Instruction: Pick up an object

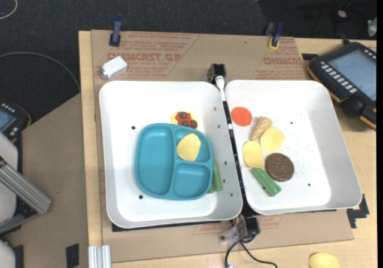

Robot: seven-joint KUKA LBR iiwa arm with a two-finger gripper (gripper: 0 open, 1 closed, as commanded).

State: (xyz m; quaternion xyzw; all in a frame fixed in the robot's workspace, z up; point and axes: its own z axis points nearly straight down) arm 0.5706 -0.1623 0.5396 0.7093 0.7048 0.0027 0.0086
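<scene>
Brown and flat, the round cookie [279,166] near the right bin's [317,96] front edge sits crowded by the green bean [266,181], so a straight-down grasp across its free right side looks safest.

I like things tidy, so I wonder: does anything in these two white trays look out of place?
Mostly tidy. One oddity: a green piece is wedged between the blue divided plate and the left tray's wall rather than lying on the plate, where a yellow piece sits.
</scene>
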